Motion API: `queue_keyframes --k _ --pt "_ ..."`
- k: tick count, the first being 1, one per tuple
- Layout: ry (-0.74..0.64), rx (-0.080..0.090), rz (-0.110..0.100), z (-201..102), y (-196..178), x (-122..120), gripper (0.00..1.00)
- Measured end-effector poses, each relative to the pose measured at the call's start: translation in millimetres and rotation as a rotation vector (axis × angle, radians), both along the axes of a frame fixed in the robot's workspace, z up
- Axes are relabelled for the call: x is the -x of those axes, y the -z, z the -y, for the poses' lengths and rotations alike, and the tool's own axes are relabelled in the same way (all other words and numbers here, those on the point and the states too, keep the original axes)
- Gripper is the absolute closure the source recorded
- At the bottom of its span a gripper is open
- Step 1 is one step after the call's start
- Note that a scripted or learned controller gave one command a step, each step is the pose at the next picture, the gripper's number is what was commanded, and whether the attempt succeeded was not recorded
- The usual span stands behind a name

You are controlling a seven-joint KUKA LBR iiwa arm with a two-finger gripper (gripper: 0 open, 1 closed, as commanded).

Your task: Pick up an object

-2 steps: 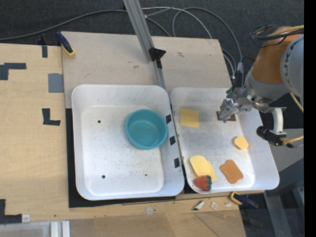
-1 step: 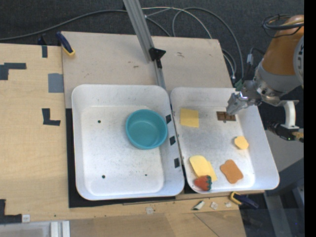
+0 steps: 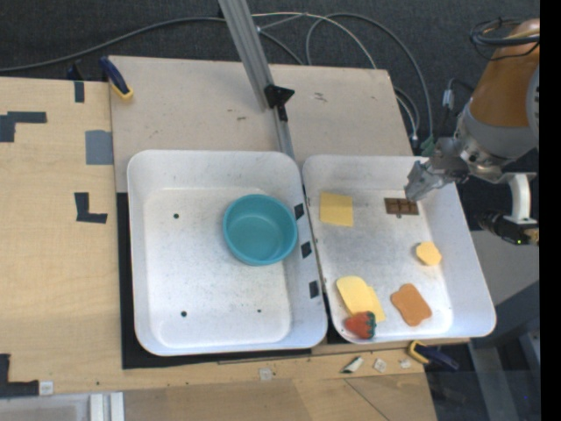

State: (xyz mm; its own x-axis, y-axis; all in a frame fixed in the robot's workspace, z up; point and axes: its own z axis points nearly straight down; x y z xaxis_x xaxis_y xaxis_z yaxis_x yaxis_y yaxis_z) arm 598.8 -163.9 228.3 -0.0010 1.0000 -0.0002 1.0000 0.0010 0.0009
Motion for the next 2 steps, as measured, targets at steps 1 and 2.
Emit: queue_keyframes --k 1,2 --pt "-0.005 -0.002 -0.002 -51 -1 -3 1.0" --pt "-0.007 -0.002 -0.001 -108 -11 4 1.0"
